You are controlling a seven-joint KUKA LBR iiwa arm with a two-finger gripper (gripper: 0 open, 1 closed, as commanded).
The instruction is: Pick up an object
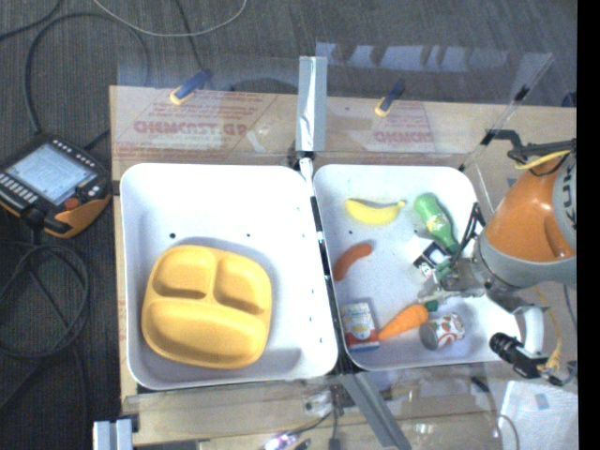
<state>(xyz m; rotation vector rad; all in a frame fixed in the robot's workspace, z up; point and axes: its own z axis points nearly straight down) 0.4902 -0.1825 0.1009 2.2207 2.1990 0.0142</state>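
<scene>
1. Dark carpet crossed by cables surrounds the bench (141, 120); a teach pendant (52, 184) lies on the floor at far left.
2. Left bin (136, 190): holds a yellow compartment tray (208, 304), lying flat toward the near-left corner, apparently just stored here.
3. Right bin (398, 178): holds the loose objects, spread apart so that each can probably be approached singly.
4. Red sausage-shaped piece (352, 259), long axis diagonal, and a small can (359, 324) near the front wall.
5. Banana (374, 211), long axis nearly left–right, its curve opening toward the far wall.
6. Carrot (405, 322), the likeliest target: it lies near the front of the right bin, long axis slanting, with the point at lower left and the green top at upper right, just below the gripper.
7. Green bottle (435, 218), tilted on its side, neck toward the far wall; a round patterned ball (444, 330) sits just beside the carrot.
8. Gripper (448, 277): low over the bin's right half, near the carrot's top; whether the fingers are parted or closed cannot be told, and nothing is visibly held.
</scene>
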